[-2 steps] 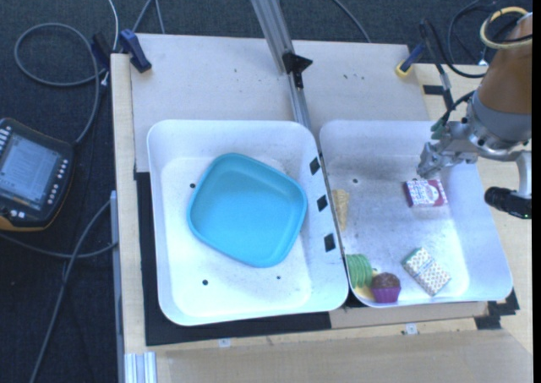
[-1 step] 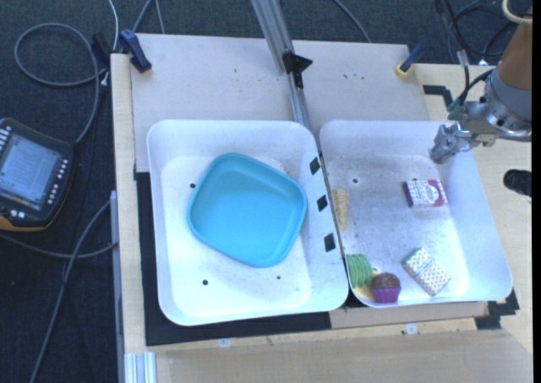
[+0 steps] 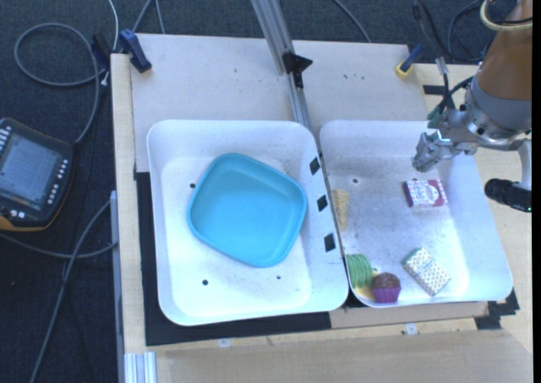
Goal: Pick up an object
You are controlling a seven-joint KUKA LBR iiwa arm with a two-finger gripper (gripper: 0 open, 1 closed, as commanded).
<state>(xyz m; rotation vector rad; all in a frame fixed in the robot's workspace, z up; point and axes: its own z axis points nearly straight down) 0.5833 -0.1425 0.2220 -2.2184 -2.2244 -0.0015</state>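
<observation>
Left bin [image 3: 169, 204] holds a blue plate [image 3: 247, 209]; claw [image 3: 425, 155] state unclear.

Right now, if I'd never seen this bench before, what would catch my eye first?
Most likely the big blue plate, lying alone in the left bin. Next, the grey arm with its orange band, reaching in from the right, its gripper above the right bin, just over a small pink and white packet. Along that bin's near edge sit a green thing, a purple cupcake and a patterned block.
</observation>
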